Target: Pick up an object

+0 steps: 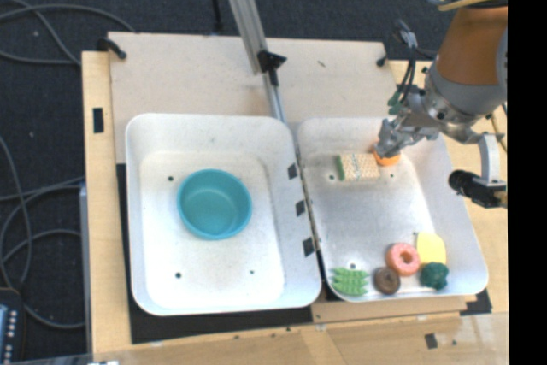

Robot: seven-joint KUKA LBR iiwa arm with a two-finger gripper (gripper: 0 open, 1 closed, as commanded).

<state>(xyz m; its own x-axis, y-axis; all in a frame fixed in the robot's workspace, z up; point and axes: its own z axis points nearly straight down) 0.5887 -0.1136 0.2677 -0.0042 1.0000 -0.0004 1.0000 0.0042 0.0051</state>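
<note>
- Where the right bin (444, 184) comes nearest the camera, a cluster sits along its front edge: a green ridged piece (349, 279), a brown donut (387, 281), a pink donut (402, 258), a yellow block (431, 248) and a dark green piece (435, 274).
- In the left bin (154, 150) a teal bowl (214, 203) stands upright near the middle.
- Further back in the right bin lies a striped sandwich-like block (357, 167), with an orange piece (387, 156) just beside its right end.
- The tool (391, 141) hangs directly over that orange piece; I cannot tell how it is set.
- A metal rail (244, 4) crosses the bench (197, 73) behind.
</note>
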